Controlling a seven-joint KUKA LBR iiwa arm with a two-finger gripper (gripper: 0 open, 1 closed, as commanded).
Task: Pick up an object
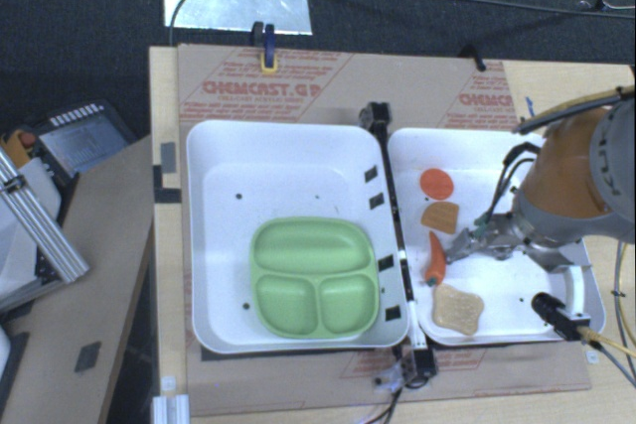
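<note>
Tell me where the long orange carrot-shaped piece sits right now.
The long orange carrot-shaped piece lies in the right white bin, near its left wall, below the tan square cracker and above the toast slice.

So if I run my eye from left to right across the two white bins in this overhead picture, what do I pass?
Left bin's wall → green divided plate → black divider between the bins → orange carrot stick → gripper → grey arm with orange band.
</note>
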